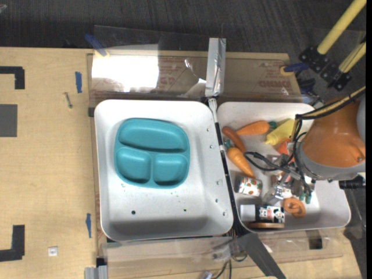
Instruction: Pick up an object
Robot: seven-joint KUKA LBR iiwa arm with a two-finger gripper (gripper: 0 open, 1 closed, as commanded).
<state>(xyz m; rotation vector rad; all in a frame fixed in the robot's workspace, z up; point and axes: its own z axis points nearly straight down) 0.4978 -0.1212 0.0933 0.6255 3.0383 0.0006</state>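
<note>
Down in the right bin (340, 211) we see the claw (289, 186) low among the clutter, though we cannot tell how it is set; just beside it lie a white spotted piece (250, 186) and a small orange ring (294, 207); farther back we find three carrots (240, 160) and a yellow toy (281, 132); the left bin (116, 214) bears a teal divided plate (153, 151)

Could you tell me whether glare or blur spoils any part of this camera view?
Camera view: strong glare whitens the clear panel behind the left bin; the teal tray is evenly lit and sharp; the gripper in the right bin is cluttered and hard to resolve.
</note>
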